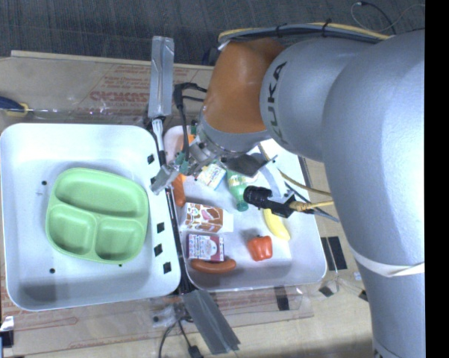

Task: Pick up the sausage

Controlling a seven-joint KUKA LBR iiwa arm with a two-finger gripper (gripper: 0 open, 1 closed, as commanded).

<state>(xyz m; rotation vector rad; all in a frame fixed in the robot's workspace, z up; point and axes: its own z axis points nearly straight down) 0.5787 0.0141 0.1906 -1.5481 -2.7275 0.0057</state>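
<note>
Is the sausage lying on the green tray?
No: the sausage lies in the right bin, while the green tray is in the left bin.

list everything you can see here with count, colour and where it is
left bin: 1, white, left half of bench
tray: 1, green, three compartments, in left bin
right bin: 1, white, beside left bin, partly under the arm
sausage: 1, reddish brown, near front edge of right bin
cartons: 2, white and red printed, stacked front to back left of centre in right bin
pepper: 1, orange-red, right of the cartons
banana: 1, yellow, right side of right bin
bottle: 1, green, mid right bin by the wrist
carrot: 1, orange, at right bin's left wall
arm: 1, grey with orange band, over right bin
gripper: 1, at right bin's rear left
</note>
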